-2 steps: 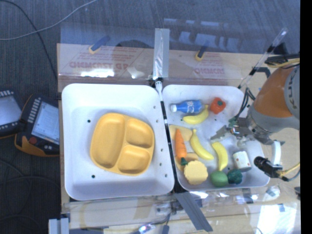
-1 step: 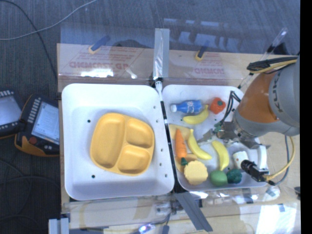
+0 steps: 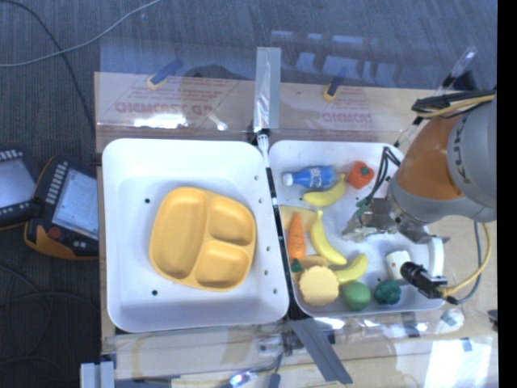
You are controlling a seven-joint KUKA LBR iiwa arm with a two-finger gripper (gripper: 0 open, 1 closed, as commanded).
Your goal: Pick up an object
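hovering low in the right bin (image 3: 279, 217), the gripper (image 3: 361, 221) sits just right of the long banana (image 3: 325, 243), and its fingers are too dark and foreshortened against the bin floor to tell whether they are spread or closed; nothing can be seen held between them. the grey arm (image 3: 477, 164) with its orange band (image 3: 426, 168) comes in from the right and covers the bin's right side. writing is scarce: the blue bottle (image 3: 310, 176) carries a white label whose text is too small to read, and the brown board (image 3: 161, 99) behind the bins shows faint reddish lettering, upside down and blurred under clear plastic, that cannot be made out. in the right bin, the bottle lies on its side at the top, with a small banana (image 3: 326, 195) just below it and a red tomato (image 3: 360, 174) to its right. a carrot (image 3: 296, 237) lies along the left wall, beside the long banana. along the near edge sit a yellow round piece (image 3: 318, 285), a green lime-like fruit (image 3: 355, 295) and a dark green item (image 3: 387, 293), with a white object (image 3: 397, 261) near the arm's black fitting. the left bin (image 3: 121, 241) holds a yellow divided plate (image 3: 203, 238), well apart from the gripper. a handheld pendant (image 3: 60, 208) with a screen lies on the carpet at the left, and black cables cross the floor above.
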